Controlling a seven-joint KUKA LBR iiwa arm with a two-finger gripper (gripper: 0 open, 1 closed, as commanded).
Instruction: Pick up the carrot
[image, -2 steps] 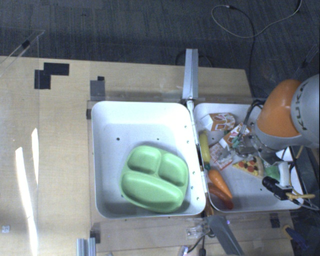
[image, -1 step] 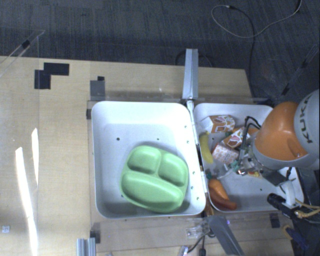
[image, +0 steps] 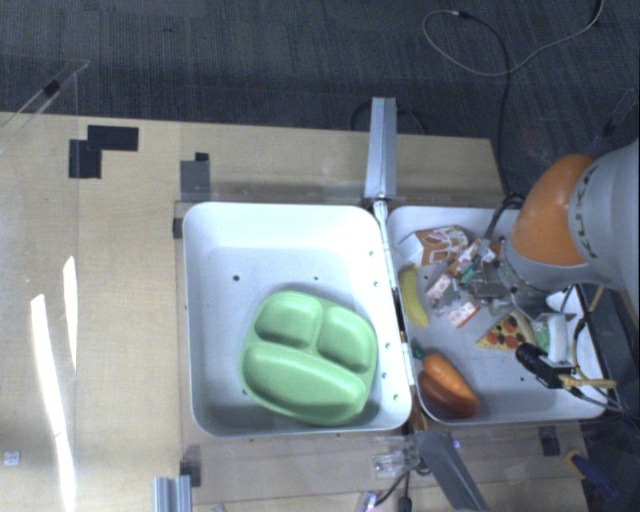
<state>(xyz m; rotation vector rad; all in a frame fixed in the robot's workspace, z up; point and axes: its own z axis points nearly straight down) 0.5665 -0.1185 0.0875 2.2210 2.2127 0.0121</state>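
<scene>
The carrot (image: 446, 382), a stubby orange piece with a small green tip, lies in the near left corner of the right bin (image: 500, 405), against the bin's wall. My gripper (image: 484, 281) hangs over the middle of that bin, low above a heap of snack packets (image: 448, 272). It is well behind and to the right of the carrot, apart from it. The arm's orange band (image: 553, 224) and grey wrist cover the bin's right side.
A yellow banana (image: 412, 297) lies along the right bin's left wall, behind the carrot. A pizza-slice toy (image: 505, 331) sits right of centre. The left bin (image: 210, 300) holds a green divided plate (image: 308, 355).
</scene>
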